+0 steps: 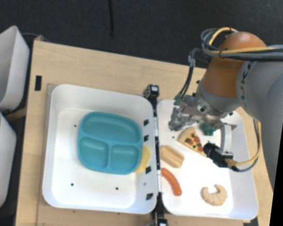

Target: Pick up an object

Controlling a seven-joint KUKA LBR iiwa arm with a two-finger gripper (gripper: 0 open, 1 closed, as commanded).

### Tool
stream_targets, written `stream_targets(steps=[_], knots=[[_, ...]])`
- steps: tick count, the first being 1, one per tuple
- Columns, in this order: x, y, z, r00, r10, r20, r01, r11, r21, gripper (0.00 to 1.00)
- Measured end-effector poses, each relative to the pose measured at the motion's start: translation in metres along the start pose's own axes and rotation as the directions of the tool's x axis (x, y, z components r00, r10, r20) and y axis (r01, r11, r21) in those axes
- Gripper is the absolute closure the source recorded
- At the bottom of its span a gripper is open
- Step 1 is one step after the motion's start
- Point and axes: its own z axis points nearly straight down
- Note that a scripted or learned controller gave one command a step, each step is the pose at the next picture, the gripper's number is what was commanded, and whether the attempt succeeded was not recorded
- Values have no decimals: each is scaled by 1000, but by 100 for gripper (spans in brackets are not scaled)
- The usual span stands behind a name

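White right bin (238, 202): sausage (171, 182) lengthwise, upper-left to lower-right.

Right bin (238, 202): pizza slice (192, 140) near the far edge; bread roll (171, 156) and orange-red sausage (172, 182) along the left wall; curled croissant (214, 195) toward the near right corner, apart from the others.

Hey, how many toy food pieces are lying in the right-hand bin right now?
4: a pizza slice under the tool, a bread roll mid-bin, a sausage near the divider, a croissant front right. The arm may hide more.
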Motion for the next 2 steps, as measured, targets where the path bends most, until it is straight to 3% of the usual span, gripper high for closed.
stream_targets(steps=[2], knots=[[114, -16, -14, 1000, -2, -1, 2, 1000, -1, 100]])
